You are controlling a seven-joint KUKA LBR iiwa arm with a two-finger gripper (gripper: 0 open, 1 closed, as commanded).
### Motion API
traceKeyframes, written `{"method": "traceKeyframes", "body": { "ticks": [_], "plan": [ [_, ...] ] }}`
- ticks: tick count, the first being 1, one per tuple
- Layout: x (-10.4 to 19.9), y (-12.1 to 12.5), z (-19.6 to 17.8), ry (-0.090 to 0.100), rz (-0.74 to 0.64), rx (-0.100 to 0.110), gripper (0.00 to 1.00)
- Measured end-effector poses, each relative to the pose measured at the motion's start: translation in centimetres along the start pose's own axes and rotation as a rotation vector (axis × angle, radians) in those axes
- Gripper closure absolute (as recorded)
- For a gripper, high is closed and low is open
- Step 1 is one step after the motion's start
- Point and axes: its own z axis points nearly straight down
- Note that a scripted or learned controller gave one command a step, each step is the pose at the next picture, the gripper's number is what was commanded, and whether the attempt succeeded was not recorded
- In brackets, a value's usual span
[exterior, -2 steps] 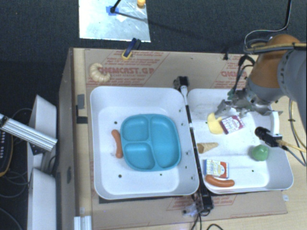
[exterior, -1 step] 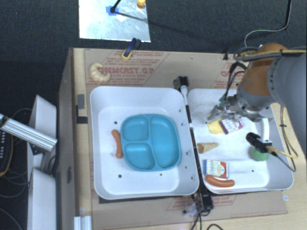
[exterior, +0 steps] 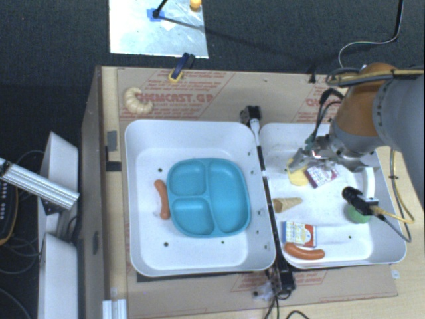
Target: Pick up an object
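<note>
Gripper [exterior: 307,159] sits low in the right bin [exterior: 385,244], and honestly I can't tell if it's spread or pinched. Right under its tip is a yellow piece [exterior: 298,177], touching or nearly so, with a small red-and-white packet [exterior: 321,175] just to its right. Below it lie an ice cream cone [exterior: 287,204], a little carton [exterior: 299,232] and a hot dog [exterior: 304,250]. Far left of it, the other bin holds a blue divided plate [exterior: 207,197] and a second sausage [exterior: 162,199].

Divided plate [exterior: 207,197] and sausage [exterior: 163,199] in left bin [exterior: 192,133]; cone [exterior: 287,205], perhaps carton [exterior: 298,232], in right bin [exterior: 372,244].
</note>
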Motion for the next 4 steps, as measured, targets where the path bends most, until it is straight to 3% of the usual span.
{"method": "traceKeyframes", "body": {
  "ticks": [4],
  "plan": [
    [2.7, -1.6, 0.0, -0.003, 0.002, 0.002, 0.00]
  ]
}}
